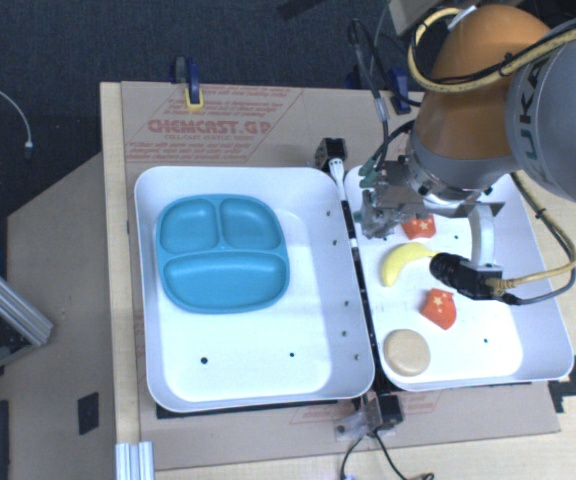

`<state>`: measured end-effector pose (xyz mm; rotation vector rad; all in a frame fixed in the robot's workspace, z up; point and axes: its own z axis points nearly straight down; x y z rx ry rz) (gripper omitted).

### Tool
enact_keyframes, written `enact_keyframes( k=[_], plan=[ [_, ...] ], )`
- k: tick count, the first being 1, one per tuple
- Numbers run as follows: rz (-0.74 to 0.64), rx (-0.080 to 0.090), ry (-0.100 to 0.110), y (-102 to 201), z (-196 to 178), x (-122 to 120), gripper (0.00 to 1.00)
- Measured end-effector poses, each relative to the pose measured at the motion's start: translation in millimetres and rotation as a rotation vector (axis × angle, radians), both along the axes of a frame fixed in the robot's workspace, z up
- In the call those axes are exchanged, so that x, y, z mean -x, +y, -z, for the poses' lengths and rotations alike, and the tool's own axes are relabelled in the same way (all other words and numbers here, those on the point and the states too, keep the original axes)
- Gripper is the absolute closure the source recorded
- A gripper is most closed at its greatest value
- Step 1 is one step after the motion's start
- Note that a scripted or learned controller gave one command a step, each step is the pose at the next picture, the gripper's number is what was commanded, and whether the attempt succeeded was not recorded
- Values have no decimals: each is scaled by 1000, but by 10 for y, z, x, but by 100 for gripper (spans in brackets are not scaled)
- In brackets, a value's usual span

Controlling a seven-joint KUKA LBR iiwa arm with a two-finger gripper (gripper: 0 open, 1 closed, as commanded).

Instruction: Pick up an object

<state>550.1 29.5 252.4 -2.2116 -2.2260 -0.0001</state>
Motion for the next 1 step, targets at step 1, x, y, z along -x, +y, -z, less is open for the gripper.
enact_keyframes(
  k=[1],
  plan=[
    [1,1,3,544,306,48,100]
  ],
)
